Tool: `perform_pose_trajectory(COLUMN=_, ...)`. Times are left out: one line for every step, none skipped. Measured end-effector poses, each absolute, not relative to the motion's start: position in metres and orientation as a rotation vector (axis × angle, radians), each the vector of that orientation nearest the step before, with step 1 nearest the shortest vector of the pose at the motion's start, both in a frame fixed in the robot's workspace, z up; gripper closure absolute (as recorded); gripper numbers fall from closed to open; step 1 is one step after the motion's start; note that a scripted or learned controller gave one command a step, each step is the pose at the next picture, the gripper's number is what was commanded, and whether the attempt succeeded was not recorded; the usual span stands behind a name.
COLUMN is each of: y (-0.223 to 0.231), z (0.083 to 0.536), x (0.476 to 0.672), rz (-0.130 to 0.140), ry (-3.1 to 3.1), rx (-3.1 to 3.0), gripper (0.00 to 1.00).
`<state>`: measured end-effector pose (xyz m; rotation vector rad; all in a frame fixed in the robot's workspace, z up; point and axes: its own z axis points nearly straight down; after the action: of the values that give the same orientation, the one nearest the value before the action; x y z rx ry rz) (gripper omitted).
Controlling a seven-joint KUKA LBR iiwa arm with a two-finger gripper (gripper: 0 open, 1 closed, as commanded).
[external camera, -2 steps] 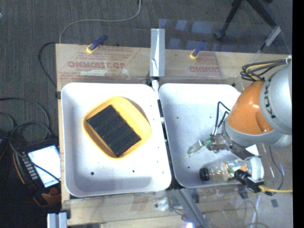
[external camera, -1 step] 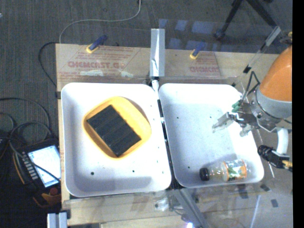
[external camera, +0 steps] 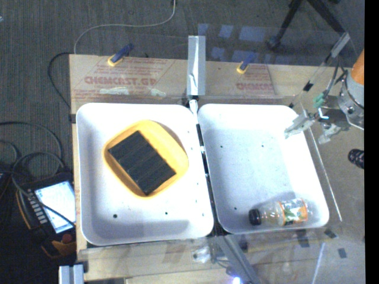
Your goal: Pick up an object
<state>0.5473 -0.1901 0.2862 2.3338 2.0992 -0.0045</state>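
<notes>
A small clear plastic bottle [external camera: 279, 213] with a black cap and an orange label lies on its side in the front right corner of the right bin [external camera: 254, 158]. In the left bin [external camera: 95, 218] rests a yellow dish [external camera: 177, 152] that holds a black ridged pad [external camera: 142, 162]. My gripper [external camera: 309, 132] hangs over the right bin's far right rim, well behind the bottle. It is open, with nothing between its fingers.
A metal post [external camera: 194, 70] stands behind the seam between the two bins. Two yellow-and-blue clamps [external camera: 119, 54] sit on the cardboard-covered bench behind the bins. Cables and a tablet [external camera: 54, 199] lie on the floor at left.
</notes>
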Motion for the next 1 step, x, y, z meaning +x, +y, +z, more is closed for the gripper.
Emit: perform_pose_trajectory(y=-0.1471, z=0.2004, x=0.4847, rz=-0.006, ry=1.822, rx=2.561, gripper=0.00)
